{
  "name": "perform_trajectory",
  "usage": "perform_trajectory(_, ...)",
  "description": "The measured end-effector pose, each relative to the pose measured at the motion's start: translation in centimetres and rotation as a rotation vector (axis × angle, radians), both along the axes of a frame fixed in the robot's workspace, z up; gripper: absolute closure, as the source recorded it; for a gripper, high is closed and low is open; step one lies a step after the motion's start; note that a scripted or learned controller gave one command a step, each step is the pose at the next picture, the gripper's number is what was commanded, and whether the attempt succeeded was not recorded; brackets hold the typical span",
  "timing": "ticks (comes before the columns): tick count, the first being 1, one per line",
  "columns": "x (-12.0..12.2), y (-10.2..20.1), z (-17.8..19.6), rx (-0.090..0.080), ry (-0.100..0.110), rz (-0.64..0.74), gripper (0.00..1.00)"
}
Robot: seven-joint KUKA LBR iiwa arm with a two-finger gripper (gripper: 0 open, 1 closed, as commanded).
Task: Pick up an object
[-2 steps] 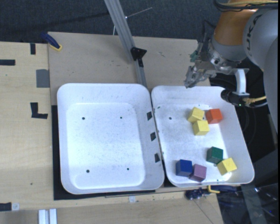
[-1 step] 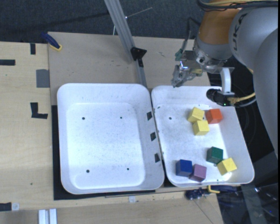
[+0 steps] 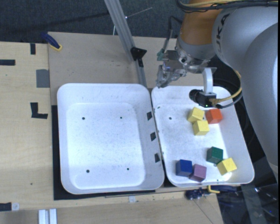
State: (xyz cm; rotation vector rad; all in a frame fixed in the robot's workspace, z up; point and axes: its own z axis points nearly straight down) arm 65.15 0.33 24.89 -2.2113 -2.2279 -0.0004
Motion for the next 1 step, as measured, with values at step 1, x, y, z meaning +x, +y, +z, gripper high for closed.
perform_trajectory(1,-0.75,5.46,0.42,0.0,0.0,0.0,1.0)
